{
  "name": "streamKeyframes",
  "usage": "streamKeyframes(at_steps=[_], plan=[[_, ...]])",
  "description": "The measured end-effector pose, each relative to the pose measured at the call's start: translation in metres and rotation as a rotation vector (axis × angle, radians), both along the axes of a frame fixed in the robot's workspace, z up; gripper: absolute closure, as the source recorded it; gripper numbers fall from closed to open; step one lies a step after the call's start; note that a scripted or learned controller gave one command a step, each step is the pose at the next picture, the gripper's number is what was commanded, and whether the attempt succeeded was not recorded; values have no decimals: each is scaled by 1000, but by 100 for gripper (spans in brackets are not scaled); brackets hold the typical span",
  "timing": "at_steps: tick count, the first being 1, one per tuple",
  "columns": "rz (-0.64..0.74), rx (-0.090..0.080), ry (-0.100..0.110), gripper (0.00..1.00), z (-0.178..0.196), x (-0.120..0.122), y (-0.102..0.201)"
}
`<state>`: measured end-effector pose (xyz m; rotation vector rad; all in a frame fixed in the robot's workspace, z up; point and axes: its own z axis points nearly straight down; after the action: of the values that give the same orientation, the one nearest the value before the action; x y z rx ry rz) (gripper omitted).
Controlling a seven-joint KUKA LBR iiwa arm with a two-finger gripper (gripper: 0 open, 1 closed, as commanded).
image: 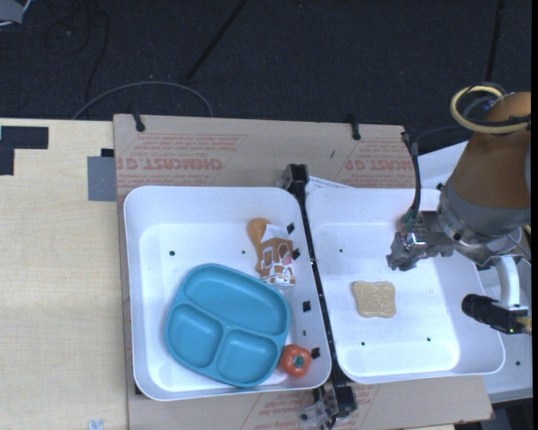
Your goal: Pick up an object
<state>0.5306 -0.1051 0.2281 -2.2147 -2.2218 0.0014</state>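
Toast-like slice [374, 298], pale tan and flat, lies on the floor of the right bin [430, 352], the nearest candidate for the pick. The jaws [405, 253] hover just above and to its right; whether they are open or closed cannot be told, and nothing is seen between them. A sound grasp would likely need the arm [489, 182] centred over the slice, then lowered until the fingertips straddle its edges, since so thin a thing offers little to pinch. The left bin [148, 240] holds a blue divided plate [226, 325], a small printed packet [276, 262] and a tomato-like red ball [295, 360]. Cardboard [215, 155] beneath the bins bears mirrored lettering, apparently "CHEMCAST"; the packet's print is illegible.
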Motion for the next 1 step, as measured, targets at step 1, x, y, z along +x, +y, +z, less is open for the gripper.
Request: streamKeyframes(at_steps=[1], plan=[[1, 0, 0, 100, 9, -6, 53]])
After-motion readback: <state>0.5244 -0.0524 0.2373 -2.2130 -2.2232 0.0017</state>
